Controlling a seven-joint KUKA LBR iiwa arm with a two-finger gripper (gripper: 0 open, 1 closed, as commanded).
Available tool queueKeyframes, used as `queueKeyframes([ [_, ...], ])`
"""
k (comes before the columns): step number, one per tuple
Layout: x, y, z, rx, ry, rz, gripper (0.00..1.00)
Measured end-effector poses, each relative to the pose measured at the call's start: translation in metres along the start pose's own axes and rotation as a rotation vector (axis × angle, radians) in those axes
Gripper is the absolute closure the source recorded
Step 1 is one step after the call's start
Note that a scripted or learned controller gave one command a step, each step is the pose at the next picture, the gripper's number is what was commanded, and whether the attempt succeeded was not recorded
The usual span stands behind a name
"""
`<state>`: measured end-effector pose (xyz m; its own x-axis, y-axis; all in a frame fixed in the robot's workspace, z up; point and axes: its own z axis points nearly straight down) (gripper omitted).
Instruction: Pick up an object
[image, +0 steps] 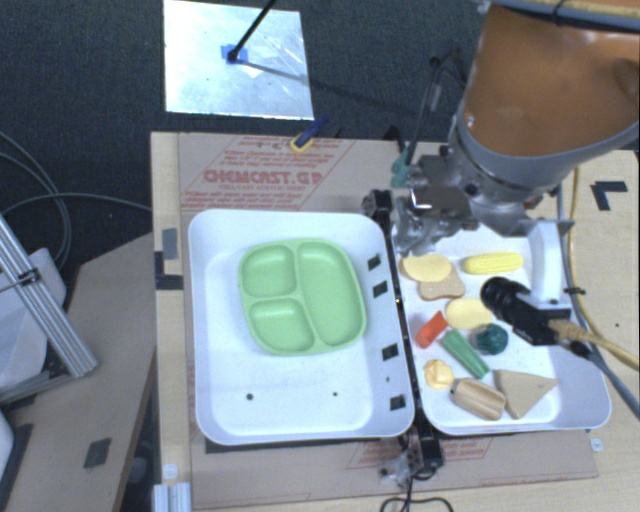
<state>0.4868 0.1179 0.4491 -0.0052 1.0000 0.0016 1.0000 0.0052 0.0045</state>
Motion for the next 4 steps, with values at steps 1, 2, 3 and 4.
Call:
queueKeyframes([
  [1, 0.029, -0.003, 0.157, 0.019, -0.005, 0.002, 1.00],
  [2, 0.046, 0.077, 0.281, 0.008, -0.003, 0.005, 1.00],
  [3, -0.016, 0.118, 0.208, -0.005, -0.003, 0.010, 1.00],
  [4, -0.012, 0.115, 0.212, 0.002, -0.001, 0.005, 0.00],
])
